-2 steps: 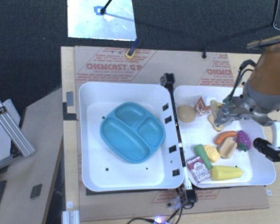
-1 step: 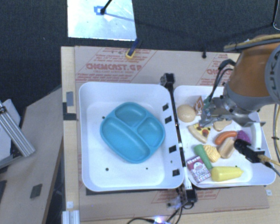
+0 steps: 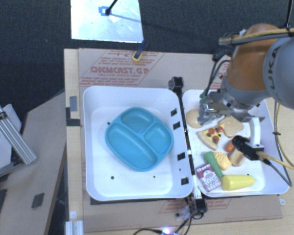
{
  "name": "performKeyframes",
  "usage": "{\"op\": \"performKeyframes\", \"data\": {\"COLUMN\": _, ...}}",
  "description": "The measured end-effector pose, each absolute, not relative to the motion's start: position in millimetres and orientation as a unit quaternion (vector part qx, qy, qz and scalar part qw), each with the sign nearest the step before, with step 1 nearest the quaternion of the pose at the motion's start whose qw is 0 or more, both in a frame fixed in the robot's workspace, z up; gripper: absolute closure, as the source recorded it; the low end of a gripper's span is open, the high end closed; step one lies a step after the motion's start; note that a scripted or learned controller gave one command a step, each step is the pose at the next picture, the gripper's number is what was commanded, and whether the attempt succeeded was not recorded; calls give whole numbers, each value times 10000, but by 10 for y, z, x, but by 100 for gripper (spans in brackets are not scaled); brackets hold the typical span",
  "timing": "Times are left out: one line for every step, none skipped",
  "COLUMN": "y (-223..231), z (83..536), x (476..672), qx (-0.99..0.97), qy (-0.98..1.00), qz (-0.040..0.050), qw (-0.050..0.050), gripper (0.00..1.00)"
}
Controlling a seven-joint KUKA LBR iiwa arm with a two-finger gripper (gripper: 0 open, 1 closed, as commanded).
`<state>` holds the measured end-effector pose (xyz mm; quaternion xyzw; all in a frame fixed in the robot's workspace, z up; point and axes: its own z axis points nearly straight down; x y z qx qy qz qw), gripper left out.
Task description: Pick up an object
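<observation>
Blue divided tray [image 3: 139, 138] in left bin [image 3: 95, 106].

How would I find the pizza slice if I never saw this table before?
Look at the two white bins: the left bin holds a blue plate, the right bin holds toy food. In the right bin, just below the gripper, lies the pizza slice. It is the only pale wedge dotted with red and green.

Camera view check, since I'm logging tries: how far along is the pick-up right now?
Done: the grey arm's gripper is low over the right white bin, at the toy food pile's upper-left edge. In hand: nothing visibly lifted; I cannot tell how the jaws stand. The toy pizza slice, yellow block and red-and-white packet lie in the bin. Left: gripping and raising one. The blue divided plate sits in the left bin.
</observation>
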<state>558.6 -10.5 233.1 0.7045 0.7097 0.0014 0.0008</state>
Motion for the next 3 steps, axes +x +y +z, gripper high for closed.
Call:
{"op": "performKeyframes", "data": {"y": -61, "z": 2150, "x": 5504, "qx": 7060, "qy": 7082, "qz": 1, "qw": 0, "gripper": 100}}
{"op": "performKeyframes", "data": {"y": -118, "z": 2207, "x": 5436, "qx": 7067, "qy": 7075, "qz": 4, "qw": 0, "gripper": 100}}
{"op": "performKeyframes", "data": {"y": -24, "z": 2306, "x": 5564, "qx": 7051, "qy": 7091, "qz": 9, "qw": 5, "gripper": 100}}
